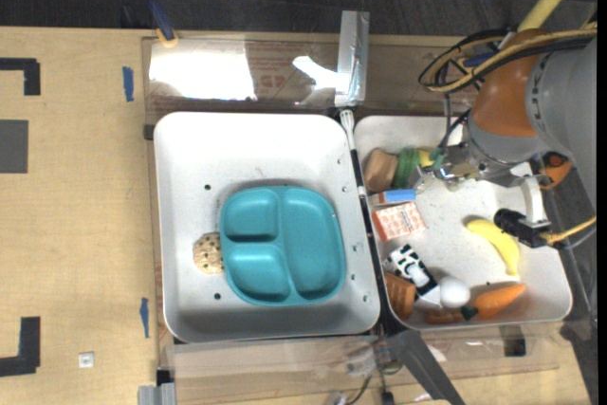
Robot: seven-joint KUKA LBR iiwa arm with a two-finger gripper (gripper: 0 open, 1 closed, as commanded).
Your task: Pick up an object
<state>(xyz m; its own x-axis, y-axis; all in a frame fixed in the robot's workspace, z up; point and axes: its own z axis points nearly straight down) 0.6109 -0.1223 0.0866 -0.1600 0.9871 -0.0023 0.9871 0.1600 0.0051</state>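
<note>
The right bin (555, 299) holds several objects. Along its left side lie a brown block (380, 170), a green piece (409, 166) and a red-and-white carton (399, 221). A yellow banana (500, 242) lies at the right, and an orange carrot (495, 300) lies by the front wall. A black-and-white toy (413, 266) and a white egg (453, 293) sit at the front left. My gripper (457, 171) hangs over the back of this bin, just right of the green piece and above the banana. Nothing shows as held in it.
The left bin (180, 156) carries a teal divided plate (282, 242) with a speckled cookie (208, 252) at its left edge. A metal bracket (352, 57) stands behind the bins. Cables (460, 62) loop by the arm at the upper right.
</note>
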